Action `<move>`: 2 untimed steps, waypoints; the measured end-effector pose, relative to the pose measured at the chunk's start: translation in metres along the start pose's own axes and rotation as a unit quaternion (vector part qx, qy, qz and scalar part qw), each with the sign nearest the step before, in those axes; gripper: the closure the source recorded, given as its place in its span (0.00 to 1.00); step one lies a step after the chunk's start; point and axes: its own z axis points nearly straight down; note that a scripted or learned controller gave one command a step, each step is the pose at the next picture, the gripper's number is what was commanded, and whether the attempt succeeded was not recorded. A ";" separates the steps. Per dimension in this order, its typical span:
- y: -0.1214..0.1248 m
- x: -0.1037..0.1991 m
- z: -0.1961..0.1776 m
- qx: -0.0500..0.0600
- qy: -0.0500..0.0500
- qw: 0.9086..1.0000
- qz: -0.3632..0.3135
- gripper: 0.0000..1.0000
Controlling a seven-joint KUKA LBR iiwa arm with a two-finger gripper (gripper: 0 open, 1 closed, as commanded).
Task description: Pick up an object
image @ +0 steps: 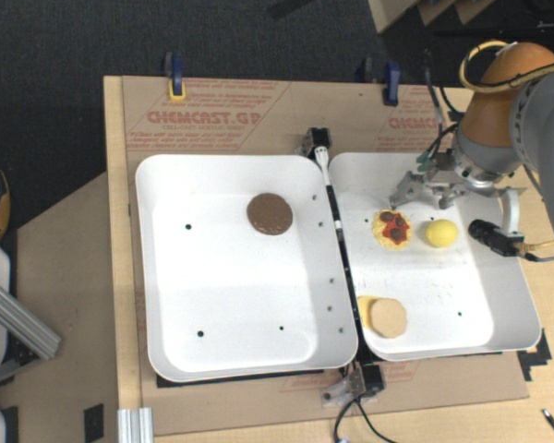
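Toys lie in both bins, and the closest ones to the gripper [428, 192] are in the right bin [499, 326]: a small pizza [392, 228] with red topping and a yellow ball [441, 234], side by side in the upper half of that bin, near each other but apart. The gripper hangs just above them, between the two in this view, and nothing is seen between its metal parts; if it is spread or closed I cannot tell from this slanted look. A tan biscuit [387, 317] lies lower in the same bin, against the left wall, and a brown disc [270, 214] rests alone in the left bin [166, 247], well apart from the arm. I judge all of these to be light play-food, probably hard plastic or firm foam, so weight is no problem, but smoothness is. The ball is round and may roll or slip out if it is pinched off centre; it wants a grip across its widest part, straight from above. The pizza is flat and low, so the grip must go down close to the bin floor and take it by two opposite edges. The biscuit sits so near the wall that one side has little room, which makes it the harder choice.
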 end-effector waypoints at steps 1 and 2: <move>-0.073 0.025 0.000 0.001 0.001 1.000 0.000 0.00; -0.081 0.075 0.001 0.001 0.001 1.000 -0.002 0.00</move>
